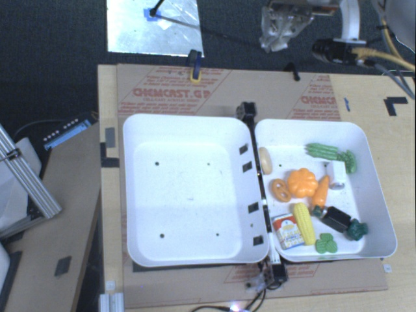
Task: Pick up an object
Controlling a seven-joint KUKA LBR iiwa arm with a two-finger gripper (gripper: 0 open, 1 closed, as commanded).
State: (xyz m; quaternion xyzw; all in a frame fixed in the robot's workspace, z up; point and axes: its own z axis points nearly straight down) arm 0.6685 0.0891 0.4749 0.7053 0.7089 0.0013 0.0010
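My gripper (278, 36) hangs high above the far edge of the bench, behind the right bin (374, 174) and well clear of it. Nothing shows in its grasp. Inside that bin lie an orange pumpkin (302, 182), a carrot (321, 190), a corn cob (303, 221), a pretzel ring (281, 189), a beige potato (265, 160), green beans (328, 151), a small white piece (336, 172), a black block (336, 218), broccoli (356, 229), a green leaf (325, 242) and a red-and-white packet (288, 231).
The left bin (188, 194) sits beside the right one, joined along a black hinge strip (255, 174). A shiny metal sheet (153, 18) lies on the floor at the back left. A yellow clamp (194, 70) grips the bench's far edge.
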